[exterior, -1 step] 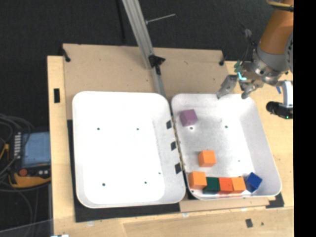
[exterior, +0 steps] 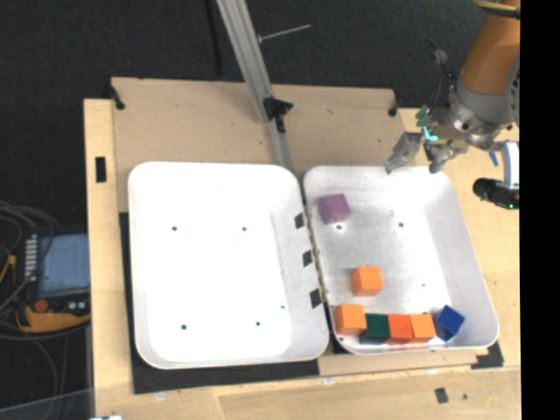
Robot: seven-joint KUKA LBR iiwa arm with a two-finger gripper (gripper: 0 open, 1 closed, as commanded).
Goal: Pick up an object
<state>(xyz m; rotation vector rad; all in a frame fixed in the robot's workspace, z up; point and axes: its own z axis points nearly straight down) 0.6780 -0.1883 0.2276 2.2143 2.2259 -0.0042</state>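
Nothing lifted yet; whole pick left to do, judging by the blocks all lying in the right bin (exterior: 464, 226). Fingers (exterior: 418, 157) apart, holding nothing, poised over the bin's far rim. Purple block (exterior: 333, 207) nearest, down and left of the fingers. Lone orange block (exterior: 367, 279) further below them. Row of blocks (exterior: 398, 324) along the near wall, well apart from the fingers.

Purple cube (exterior: 332, 207) stands apart; near-wall blocks (exterior: 394, 325) sit crowded together.
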